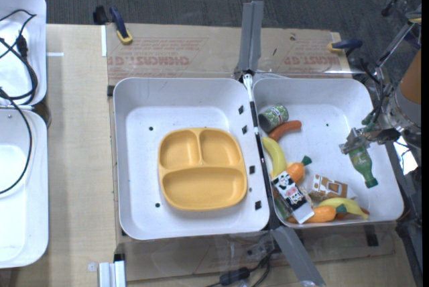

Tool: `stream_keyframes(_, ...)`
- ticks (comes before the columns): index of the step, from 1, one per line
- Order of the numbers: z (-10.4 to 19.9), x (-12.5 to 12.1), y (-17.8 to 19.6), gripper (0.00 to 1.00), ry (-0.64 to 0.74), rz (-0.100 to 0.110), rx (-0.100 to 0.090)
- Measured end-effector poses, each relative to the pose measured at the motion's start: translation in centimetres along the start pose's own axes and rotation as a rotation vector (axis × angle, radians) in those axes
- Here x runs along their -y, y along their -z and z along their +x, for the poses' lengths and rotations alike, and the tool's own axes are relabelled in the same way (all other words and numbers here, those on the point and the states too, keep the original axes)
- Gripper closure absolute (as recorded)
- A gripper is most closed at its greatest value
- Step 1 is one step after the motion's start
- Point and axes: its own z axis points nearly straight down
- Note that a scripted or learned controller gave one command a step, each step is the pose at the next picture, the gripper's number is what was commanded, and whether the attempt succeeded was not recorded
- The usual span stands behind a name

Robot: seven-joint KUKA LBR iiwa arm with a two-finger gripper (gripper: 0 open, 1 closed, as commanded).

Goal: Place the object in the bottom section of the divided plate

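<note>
Over the right bin (395, 215) I have the gripper (355, 143) low near the far right wall, sitting right at the cap end of a green bottle (362, 167) that lies slanted on the bin floor. I cannot tell from here whether the bottle's neck is actually pinched or merely touched, so I won't call it held. The yellow plate (201, 168) sits in the left bin (134, 145), its wide bottom section nearest me and bare, well apart from the bottle. I judge this to be the picking step, with the placing not yet begun. Next I would want a sure hold on the bottle, a lift above the wall between the bins, then a carry leftward past the banana (275, 156) and carrot (297, 170) to that wide section.
</note>
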Motion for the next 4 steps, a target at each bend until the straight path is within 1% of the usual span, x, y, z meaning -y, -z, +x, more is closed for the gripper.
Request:
stream_keyframes(1,-0.5,0.9,-11.6,1.00,0.056,0.001,-0.001)
stream_keyframes(2,3.5,-0.8,-0.4,1.00,0.319,-0.002,0.001)
stream_keyframes(3,11.7,1.4,2.5,1.00,0.185,0.002,0.000)
stream_keyframes(4,19.5,0.2,3.4,1.00,0.314,0.000,0.001)
